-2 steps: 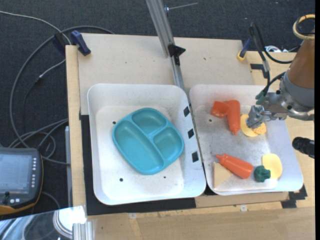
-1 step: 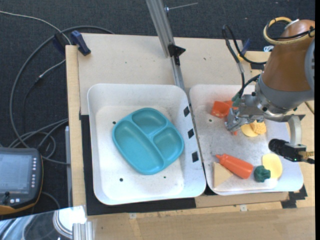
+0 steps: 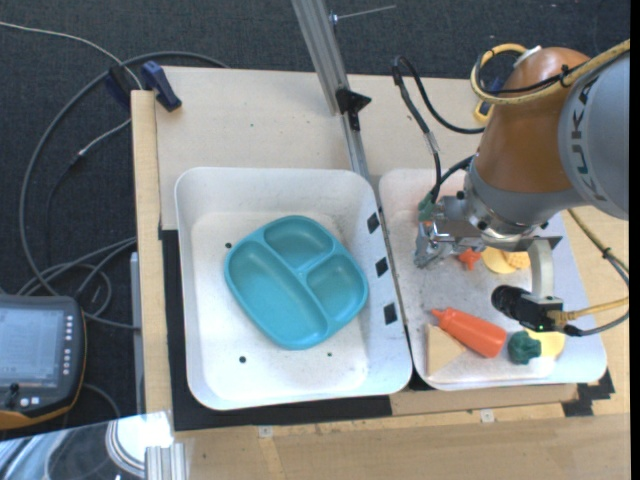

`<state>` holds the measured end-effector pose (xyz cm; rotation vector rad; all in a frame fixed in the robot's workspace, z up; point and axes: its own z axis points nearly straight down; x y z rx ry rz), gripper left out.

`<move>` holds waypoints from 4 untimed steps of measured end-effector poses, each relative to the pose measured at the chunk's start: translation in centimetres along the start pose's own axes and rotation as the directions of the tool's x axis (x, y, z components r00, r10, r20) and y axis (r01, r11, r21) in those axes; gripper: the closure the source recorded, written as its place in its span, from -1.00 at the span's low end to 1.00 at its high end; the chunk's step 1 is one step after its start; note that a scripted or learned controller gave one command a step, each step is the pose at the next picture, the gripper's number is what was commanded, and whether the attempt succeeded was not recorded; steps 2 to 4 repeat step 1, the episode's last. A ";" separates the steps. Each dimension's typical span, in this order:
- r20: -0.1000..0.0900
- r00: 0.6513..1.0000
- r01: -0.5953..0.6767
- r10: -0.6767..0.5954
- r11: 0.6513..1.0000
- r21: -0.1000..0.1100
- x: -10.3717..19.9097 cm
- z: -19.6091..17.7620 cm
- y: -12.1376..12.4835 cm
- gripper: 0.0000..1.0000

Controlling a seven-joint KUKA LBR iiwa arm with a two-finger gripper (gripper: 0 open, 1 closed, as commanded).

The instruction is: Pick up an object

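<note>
In the camera view, we see the arm (image 3: 530, 138) reaching over the right bin (image 3: 445, 293), its gripper (image 3: 428, 253) low over the floor near that bin's left wall, about midway between the far and near edges. We cannot tell from this slant whether the gripper is open or closed, and nothing shows as held in it. The likeliest thing to pick is a small orange piece (image 3: 467, 259), which lies on the bin floor just beside the gripper, on the side away from the left wall. It is partly tucked under the wrist, so we cannot make out its shape or long axis. A yellow piece (image 3: 510, 261) lies just beyond it, also half hidden by the arm. Toward the near edge, a toy carrot (image 3: 470, 331) rests across a pale wedge (image 3: 445, 353) in the near left corner, with its long axis slanting from the left wall toward the near right corner. A green piece (image 3: 523, 347) touches its thick end. We judge that the coming move turns on a short sideways shift toward the small orange piece, away from the left wall. The carrot would need a longer move toward the near edge. In the left bin (image 3: 210, 368) lies a teal divided plate (image 3: 296, 280), well apart from the gripper.
</note>
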<state>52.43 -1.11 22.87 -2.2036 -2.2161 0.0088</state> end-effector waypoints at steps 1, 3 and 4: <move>0.002 1.000 0.002 -0.002 1.000 -0.013 5.9 -1.1 -0.1 1.00; 0.002 1.000 0.002 -0.002 1.000 -0.013 5.9 -1.1 -0.1 1.00; 0.002 1.000 0.002 -0.002 1.000 -0.013 5.9 -1.1 -0.1 1.00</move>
